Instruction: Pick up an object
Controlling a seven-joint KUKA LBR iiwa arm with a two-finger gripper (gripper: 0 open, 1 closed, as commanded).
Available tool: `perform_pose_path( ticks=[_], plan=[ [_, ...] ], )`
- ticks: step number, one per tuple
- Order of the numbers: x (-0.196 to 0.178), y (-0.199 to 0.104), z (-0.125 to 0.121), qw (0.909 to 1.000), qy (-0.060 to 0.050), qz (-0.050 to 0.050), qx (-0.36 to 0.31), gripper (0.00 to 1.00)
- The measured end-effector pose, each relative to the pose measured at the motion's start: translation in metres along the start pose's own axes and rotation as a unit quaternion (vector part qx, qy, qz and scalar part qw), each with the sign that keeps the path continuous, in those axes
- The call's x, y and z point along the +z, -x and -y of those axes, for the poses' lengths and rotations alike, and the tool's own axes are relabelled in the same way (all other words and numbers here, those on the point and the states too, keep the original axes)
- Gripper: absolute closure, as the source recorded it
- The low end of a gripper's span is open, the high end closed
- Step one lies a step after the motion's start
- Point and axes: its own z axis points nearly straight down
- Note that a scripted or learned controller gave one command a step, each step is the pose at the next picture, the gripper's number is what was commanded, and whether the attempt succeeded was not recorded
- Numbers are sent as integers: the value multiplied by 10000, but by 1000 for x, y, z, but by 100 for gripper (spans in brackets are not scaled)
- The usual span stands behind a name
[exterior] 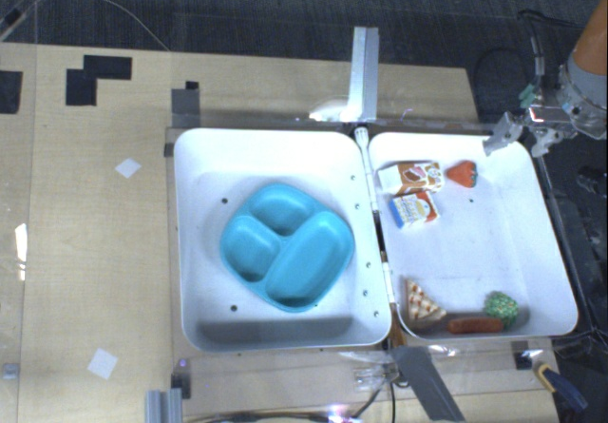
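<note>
The right bin point(513, 250) holds several small items. A red strawberry point(462, 174) and a brown-and-white carton point(411, 176) lie near its far edge, with a blue-and-white carton point(414, 209) just below. A pizza slice point(419, 301), a brown sausage point(475, 324) and a green broccoli point(502, 306) lie along the near edge. My gripper point(522, 137) hangs over the bin's far right corner, open, with nothing between its fingers. It is well to the right of the strawberry.
A blue divided plate point(287, 246) sits in the left bin point(204, 221). A metal post point(365, 74) stands behind the wall between the bins. The arm point(584, 79) comes in from the upper right.
</note>
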Motion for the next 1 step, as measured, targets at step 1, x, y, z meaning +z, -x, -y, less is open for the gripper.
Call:
perform_pose_path(
  ticks=[1],
  plan=[
    [46,-22,-21,9897,6,2,-1433,0]
  ],
)
